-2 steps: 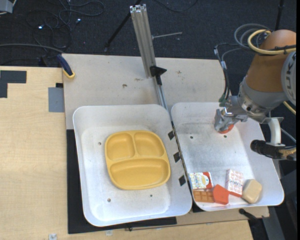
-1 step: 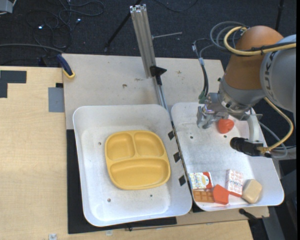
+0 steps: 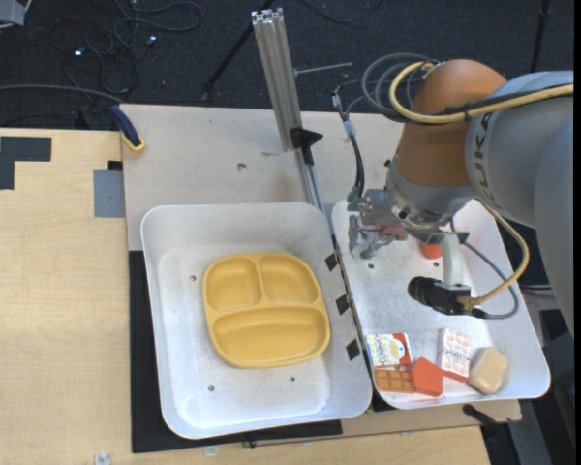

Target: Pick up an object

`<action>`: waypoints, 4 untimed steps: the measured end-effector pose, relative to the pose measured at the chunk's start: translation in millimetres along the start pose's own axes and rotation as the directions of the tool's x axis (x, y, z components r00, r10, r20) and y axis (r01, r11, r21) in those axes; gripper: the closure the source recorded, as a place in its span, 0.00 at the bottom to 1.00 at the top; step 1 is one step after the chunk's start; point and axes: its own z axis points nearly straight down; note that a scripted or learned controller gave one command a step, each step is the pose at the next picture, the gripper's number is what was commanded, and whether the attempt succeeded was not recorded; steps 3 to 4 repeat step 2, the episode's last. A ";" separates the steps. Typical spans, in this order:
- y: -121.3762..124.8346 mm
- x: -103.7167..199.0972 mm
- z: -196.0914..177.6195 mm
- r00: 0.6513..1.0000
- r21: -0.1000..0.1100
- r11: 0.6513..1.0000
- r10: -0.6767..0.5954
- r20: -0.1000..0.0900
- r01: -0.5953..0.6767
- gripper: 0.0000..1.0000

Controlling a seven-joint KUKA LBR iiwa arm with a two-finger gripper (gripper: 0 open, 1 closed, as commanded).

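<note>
– orange block (image 3: pixel 428 378), at the near edge of the right bin (image 3: pixel 397 303): we'd take that one. it looks small, stiff and light, with flat faces, so we judge it won't crush or sag.

– where do we take hold of it?

– its left side seems to touch the waffle-like tile (image 3: pixel 391 381), and the tan lump (image 3: pixel 488 370) sits near on its right. we'd close on its near and far faces, where there is more room. if it's smooth plastic it may slip, so a grip low on the body seems safer than one at a corner.

– what's just beyond it?

– a small red and white carton (image 3: pixel 387 349) to the far left of it and a white packet (image 3: pixel 455 352) to the far right, both close. a sloppy approach could nudge either.

– and the gripper (image 3: pixel 361 238)?

– farther back, over the far left part of the same bin, beside the wall shared with the left bin (image 3: pixel 174 260), where the yellow plate (image 3: pixel 266 308) lies. the block lies well apart from it, nearer to us and to the right. we cannot tell how wide it stands, and no object shows in its grasp.
</note>
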 end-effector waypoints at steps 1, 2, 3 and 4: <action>4.4 44.7 1.4 1.000 -0.002 1.000 0.001 0.002 -0.001 1.00; -3.0 87.0 -6.2 1.000 -0.003 1.000 0.000 0.001 0.000 1.00; -3.0 87.0 -6.2 1.000 -0.003 1.000 0.000 0.001 0.000 1.00; -3.0 87.0 -6.2 1.000 -0.003 1.000 0.000 0.001 0.000 1.00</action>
